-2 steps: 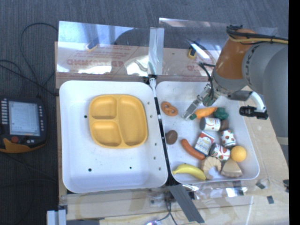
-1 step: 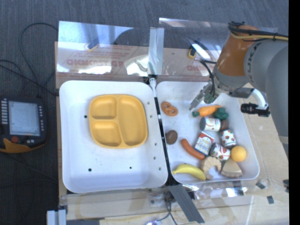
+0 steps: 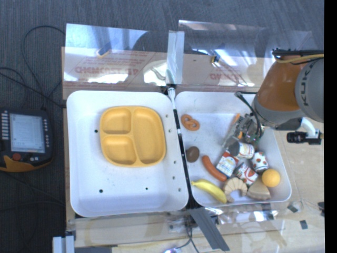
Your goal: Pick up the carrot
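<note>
Thin orange carrot lies beside jaws.

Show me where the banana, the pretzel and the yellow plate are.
banana (image 3: 209,190), camera view, middle of its curve.
pretzel (image 3: 190,123), camera view, its centre.
yellow plate (image 3: 132,135), camera view, the divider between its compartments.

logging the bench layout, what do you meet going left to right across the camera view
control pendant → yellow divided plate → pretzel → banana → orange. The clutter around the gripper overlaps too much to order.
</note>
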